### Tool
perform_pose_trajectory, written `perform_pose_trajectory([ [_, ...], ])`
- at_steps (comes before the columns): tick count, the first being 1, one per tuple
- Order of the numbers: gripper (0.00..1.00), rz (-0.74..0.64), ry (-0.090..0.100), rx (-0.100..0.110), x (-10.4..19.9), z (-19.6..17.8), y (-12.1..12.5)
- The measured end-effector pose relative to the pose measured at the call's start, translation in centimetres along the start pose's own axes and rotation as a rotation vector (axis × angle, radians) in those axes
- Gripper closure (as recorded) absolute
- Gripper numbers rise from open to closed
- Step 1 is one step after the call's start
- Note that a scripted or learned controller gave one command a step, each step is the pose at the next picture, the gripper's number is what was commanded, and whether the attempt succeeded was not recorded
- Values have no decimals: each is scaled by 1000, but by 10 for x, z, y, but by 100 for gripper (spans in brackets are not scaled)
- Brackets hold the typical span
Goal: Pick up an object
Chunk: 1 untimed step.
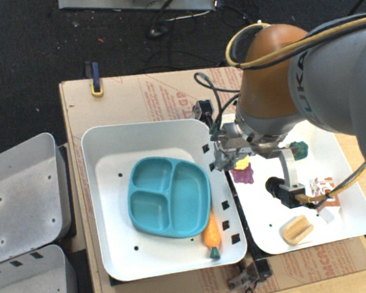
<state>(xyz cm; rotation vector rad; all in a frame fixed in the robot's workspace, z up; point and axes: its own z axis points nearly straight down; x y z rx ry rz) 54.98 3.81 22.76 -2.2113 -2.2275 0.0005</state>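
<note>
We can't tell the state of the gripper, its tip hidden under the wrist at the right bin's left edge, just above a yellow piece and purple piece, with bread nearer us, and teal tray and carrot in the left bin.
</note>
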Motion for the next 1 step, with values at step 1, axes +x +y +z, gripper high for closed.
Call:
perform_pose_trajectory([
  [1,100,-1,0,-1,45,-4,-10],
])
